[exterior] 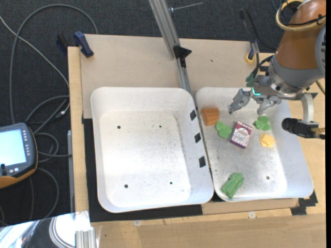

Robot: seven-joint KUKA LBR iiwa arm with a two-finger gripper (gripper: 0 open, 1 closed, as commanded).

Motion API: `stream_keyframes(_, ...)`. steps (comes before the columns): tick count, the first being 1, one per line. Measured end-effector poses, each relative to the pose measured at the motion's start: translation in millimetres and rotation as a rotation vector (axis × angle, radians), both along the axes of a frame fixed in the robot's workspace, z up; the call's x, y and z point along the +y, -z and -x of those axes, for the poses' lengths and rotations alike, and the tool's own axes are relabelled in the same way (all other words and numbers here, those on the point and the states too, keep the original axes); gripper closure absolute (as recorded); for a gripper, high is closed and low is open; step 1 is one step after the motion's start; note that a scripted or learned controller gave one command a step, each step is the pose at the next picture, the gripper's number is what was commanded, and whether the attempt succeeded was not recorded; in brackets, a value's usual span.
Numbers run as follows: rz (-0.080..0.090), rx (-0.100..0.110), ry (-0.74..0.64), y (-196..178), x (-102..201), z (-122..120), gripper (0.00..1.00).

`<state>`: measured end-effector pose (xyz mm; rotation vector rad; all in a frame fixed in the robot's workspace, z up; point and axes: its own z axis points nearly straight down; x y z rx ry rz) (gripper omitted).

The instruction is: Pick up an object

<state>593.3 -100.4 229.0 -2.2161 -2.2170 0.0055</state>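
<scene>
Green block (232, 184) lying nearest camera, at 7 o'clock in right bin (289, 182). Small patterned box (241, 135) sitting mid-bin, tilted; likely light, stiff, cardboard-slick; best pinching across flat sides. Green piece (224, 129) touching its 9 o'clock side, yellow piece (267, 140) at 3 o'clock, orange block (210, 116) at 10 o'clock. Gripper (253, 104) hovering at 12 o'clock above box, fingers spread, grasping nothing.

wooden bench (129, 61) on dark carpet (36, 61)
</scene>
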Motion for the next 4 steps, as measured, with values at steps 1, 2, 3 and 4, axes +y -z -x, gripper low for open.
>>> stream_keyframes(1, 0.001, -0.006, 0.0, -3, 0, -1, 0.0)
stream_keyframes(2, 0.0, 0.002, 0.001, 60, 1, 2, 0.0)
stream_keyframes(3, 0.0, 0.002, 0.001, 114, 11, 8, 0.0)
stream_keyframes(4, 0.005, -0.014, 0.001, 131, 9, 5, 0.0)
